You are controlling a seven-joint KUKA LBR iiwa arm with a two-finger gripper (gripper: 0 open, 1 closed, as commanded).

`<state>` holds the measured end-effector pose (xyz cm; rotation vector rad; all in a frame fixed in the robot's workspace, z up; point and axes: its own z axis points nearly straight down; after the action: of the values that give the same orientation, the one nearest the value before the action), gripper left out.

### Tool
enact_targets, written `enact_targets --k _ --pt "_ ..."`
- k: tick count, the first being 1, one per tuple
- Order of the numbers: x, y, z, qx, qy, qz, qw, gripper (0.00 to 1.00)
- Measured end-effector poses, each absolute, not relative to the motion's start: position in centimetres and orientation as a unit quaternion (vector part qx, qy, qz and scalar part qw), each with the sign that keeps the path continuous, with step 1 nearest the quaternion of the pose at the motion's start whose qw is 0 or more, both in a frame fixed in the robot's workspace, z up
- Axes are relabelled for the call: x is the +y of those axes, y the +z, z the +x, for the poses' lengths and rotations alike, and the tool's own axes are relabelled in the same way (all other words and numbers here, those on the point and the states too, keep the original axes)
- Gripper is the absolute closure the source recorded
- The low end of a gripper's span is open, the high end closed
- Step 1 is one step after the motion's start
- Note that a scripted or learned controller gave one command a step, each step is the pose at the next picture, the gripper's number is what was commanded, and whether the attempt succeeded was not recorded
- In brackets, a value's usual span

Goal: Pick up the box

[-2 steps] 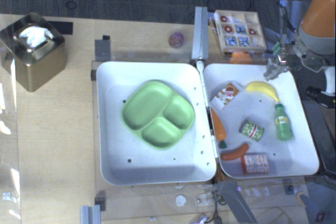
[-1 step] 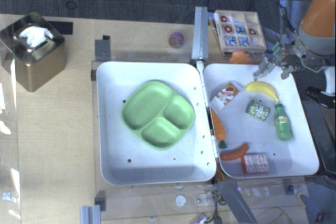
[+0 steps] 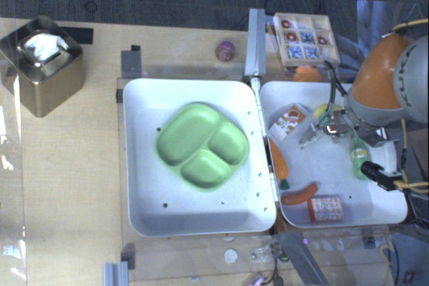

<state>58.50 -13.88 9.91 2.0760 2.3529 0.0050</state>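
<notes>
A small white box (image 3: 289, 122) with orange print lies tilted in the upper left part of the right bin (image 3: 395, 211). My gripper (image 3: 310, 136) hangs just to the right of the box and slightly nearer the camera, over the bin floor. Its metal fingers (image 3: 304, 140) look open, with nothing between them. The grey arm with its orange band (image 3: 375, 80) comes in from the right above the bin.
The right bin also holds an orange carrot (image 3: 278, 163) along its left wall, a sausage (image 3: 298, 194), a red-and-white pack (image 3: 326, 209) at the front and a green bottle (image 3: 358, 157). A green divided plate (image 3: 201, 144) lies in the left bin (image 3: 144, 211).
</notes>
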Motion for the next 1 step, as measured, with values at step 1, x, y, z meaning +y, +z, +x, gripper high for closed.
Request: enact_targets --k 1 --pt "-9.0 9.02 55.83 0.72 0.0049 0.693 0.008 0.0"
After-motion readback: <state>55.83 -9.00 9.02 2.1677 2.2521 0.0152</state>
